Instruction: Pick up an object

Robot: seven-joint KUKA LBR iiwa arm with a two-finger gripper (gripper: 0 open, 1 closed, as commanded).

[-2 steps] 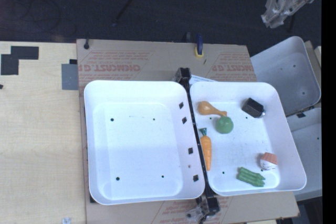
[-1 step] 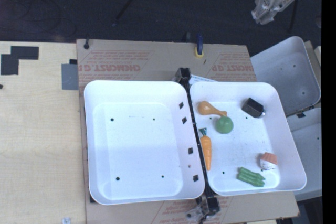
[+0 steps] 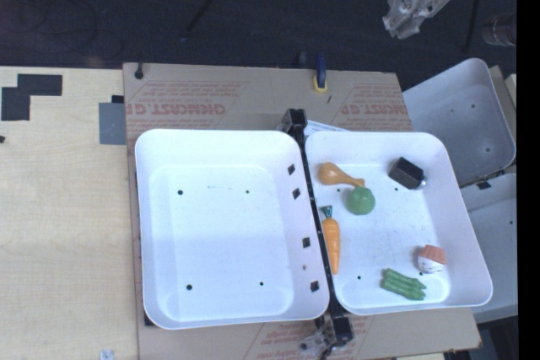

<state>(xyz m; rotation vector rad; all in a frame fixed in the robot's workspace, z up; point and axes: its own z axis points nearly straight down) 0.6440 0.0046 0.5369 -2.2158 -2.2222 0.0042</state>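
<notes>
We're parked high beyond the far edge of the right bin (image 3: 472, 265) with the gripper (image 3: 411, 17) carrying nothing, so we want a straight drop onto the black block (image 3: 406, 173) near the bin's far right corner, well apart from its neighbours.

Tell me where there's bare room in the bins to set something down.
The left bin floor is bare from wall to wall. In the right bin, a free patch lies between the green ball, black block, carrot and green pods. It is crowded along the divider, near the orange drumstick.
</notes>
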